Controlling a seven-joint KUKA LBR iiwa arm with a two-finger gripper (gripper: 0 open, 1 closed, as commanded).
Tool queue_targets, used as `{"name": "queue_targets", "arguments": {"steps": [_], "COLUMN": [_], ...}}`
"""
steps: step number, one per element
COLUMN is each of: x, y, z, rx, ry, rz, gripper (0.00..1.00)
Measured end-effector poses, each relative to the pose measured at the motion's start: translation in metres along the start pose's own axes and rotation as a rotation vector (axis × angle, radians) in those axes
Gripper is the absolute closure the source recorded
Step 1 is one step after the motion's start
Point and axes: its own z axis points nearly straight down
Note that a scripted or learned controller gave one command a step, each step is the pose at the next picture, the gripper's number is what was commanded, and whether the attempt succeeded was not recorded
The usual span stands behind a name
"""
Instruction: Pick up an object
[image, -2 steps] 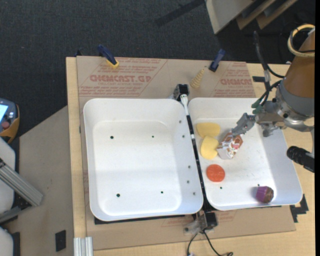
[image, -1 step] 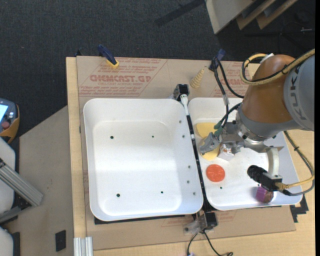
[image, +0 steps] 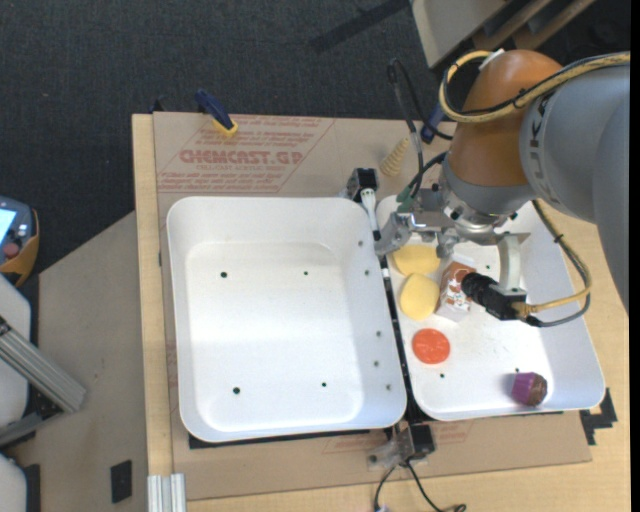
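- Arm reached in from upper right of frame; gripper (image: 452, 262) sat low over the right bin (image: 570, 340), near that bin's upper left corner.
- Could not tell how the fingers stood; wrist body hid them.
- Two pale yellow objects (image: 418, 294) lay just below-left of the gripper, touching each other.
- Small red-and-white packet (image: 459, 290) just beside them, under the gripper.
- Orange disc (image: 431, 346) lower, mid-bin.
- Purple object (image: 529, 387) at lower right corner.
- Left bin (image: 200, 400) beside it on the worktop (image: 250, 155).
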Motion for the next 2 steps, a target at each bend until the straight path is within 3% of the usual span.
{"name": "queue_targets", "arguments": {"steps": [1,2], "x": [0.124,0.173], "y": [-0.011,-0.014], "z": [-0.074,-0.131], "rx": [-0.002,-0.001], "ry": [0.006,0.004], "rz": [-0.009,-0.002], "gripper": [0.0,0.0]}}
